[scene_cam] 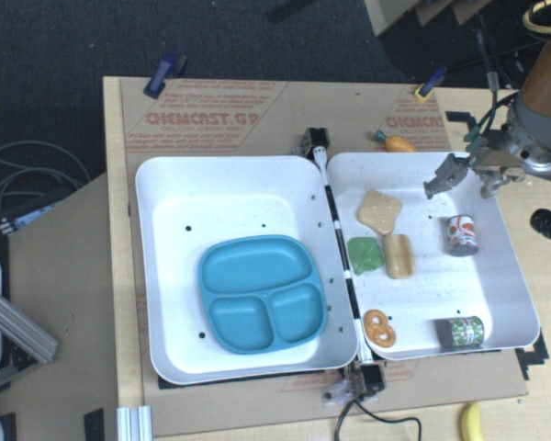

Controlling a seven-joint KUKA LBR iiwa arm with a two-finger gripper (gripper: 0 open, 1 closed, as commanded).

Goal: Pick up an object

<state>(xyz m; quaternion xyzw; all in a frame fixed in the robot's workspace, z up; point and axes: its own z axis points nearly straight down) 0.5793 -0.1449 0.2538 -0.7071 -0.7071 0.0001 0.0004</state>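
**Tool spread wide over the right bin, nothing between its fingers**

While the arm (542, 90) reaches in from the right edge of the camera view, its tool (471, 179) hangs above the far right corner of the right bin (507, 246), fingers spread apart and released, with no object between them. One finger (444, 176) points left over the bin's white floor; the other sits closer to the bin's right wall.

Just below the tool, a small can with a red and white label (461, 234) lies on its side near the right wall. A second can with a green label (461, 332) lies on its side in the near right corner. Toward the bin's left side, a pale tan bread-like piece (379, 212) rests in the upper part, and below it a green leafy toy (365, 254) touches a tan bun-shaped piece (399, 255) at its right. A small orange pretzel-like toy (378, 328) lies near the front left corner, close to the divider between the bins.

The left bin (165, 246) holds a blue compartment plate (263, 292) with one large section at the back and two smaller ones in front; it lies flat, slightly turned.

On the worktop (129, 127) behind the right bin lies a small orange object (398, 142), and blue clamps (165, 73) grip the far edge. A yellow item (471, 423) sits at the near right.
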